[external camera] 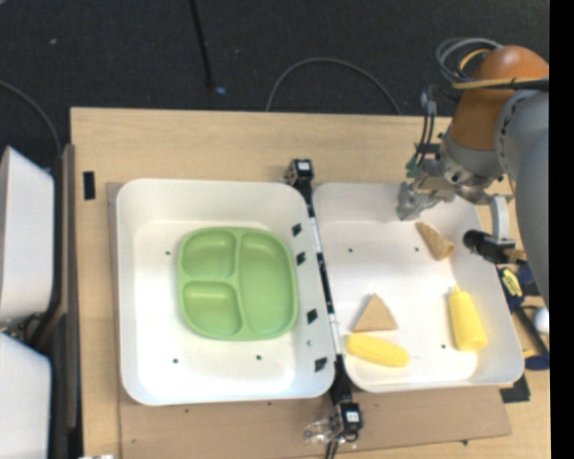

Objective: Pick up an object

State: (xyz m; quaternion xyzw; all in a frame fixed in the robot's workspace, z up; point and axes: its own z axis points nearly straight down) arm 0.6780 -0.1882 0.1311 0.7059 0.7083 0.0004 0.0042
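A view from above, at a slant, looks down on a light wooden bench (220,146) standing on a dark floor. Two shallow white bins sit side by side on it, touching along a central seam fitted with small black clips.

The left bin (143,285) holds a single item: a pale green divided plate (237,282) with three compartments, lying flat near the middle.

The right bin (364,223) holds four small objects. Near its front left corner lies a yellow banana-like piece (377,351), on its side. Just behind it, touching or nearly touching, sits a tan wedge (374,315) shaped like a triangle with its point toward the back. Toward the front right lies a second yellow piece (467,320), a short cylinder lying lengthwise from back to front. Farther back on the right rests a small tan cone-like piece (436,240), tilted.

The grey arm with its orange band (488,89) enters from the right, near the back corner of the right bin. Its gripper (411,202) hangs low over the bin's back right area, just beside the tan cone-like piece and slightly behind it. The gripper is small and dim here; whether it is spread or closed cannot be told, and nothing can be seen held in it.

Thin black cables curve across the floor behind the bench.
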